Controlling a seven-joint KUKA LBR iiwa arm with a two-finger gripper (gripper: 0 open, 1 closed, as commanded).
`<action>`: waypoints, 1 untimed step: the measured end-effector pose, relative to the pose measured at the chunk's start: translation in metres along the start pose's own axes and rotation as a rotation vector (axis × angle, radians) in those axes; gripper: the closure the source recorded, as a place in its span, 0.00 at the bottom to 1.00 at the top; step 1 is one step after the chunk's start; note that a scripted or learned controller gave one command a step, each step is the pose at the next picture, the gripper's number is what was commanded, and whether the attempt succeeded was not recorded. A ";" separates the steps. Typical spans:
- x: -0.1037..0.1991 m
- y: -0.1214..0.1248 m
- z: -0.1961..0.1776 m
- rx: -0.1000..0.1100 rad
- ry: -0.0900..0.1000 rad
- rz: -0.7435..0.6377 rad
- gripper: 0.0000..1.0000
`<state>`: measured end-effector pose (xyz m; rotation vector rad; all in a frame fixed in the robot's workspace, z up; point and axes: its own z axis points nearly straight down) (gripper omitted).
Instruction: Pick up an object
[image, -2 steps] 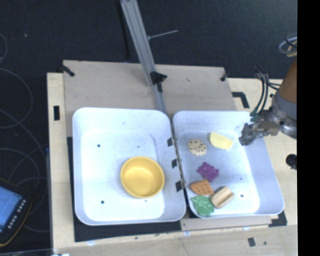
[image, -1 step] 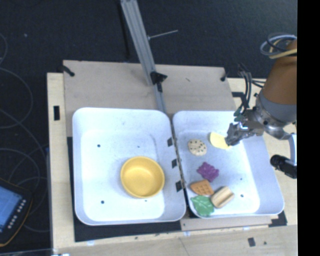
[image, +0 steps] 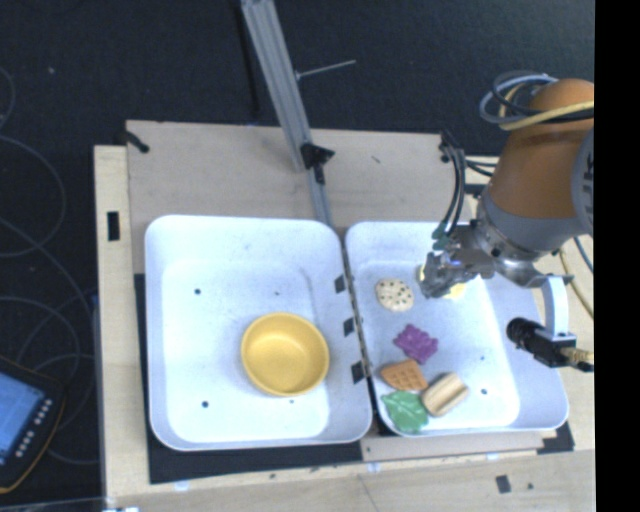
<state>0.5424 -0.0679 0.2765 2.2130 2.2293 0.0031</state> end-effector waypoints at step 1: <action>0.040 -0.003 0.011 0.001 -0.002 0.002 1.00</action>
